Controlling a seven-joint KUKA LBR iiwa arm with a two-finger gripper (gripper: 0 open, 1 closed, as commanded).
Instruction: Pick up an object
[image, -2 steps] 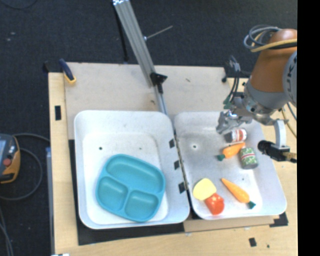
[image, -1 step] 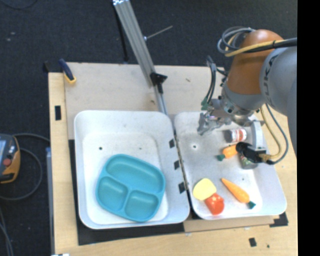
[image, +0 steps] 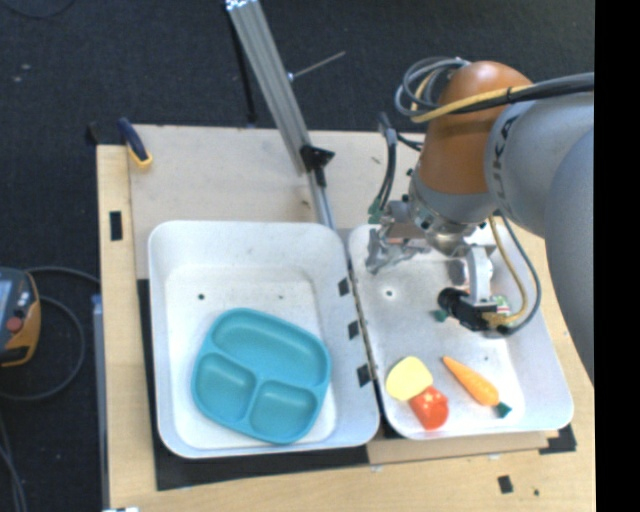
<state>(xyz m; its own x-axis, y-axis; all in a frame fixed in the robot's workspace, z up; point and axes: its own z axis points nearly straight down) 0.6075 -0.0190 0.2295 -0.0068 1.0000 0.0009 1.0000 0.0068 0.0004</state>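
Lying in the right bin (image: 540, 345) — carrot (image: 472, 381), tomato (image: 430, 407), yellow piece (image: 408, 378); gripper (image: 383, 250) state untellable.

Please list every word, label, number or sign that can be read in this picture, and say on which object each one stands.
No text can be read in this view.
The device at the left edge shows a red spot, too blurred to read.
The blue tray, yellow piece, red piece and carrot bear no markings.
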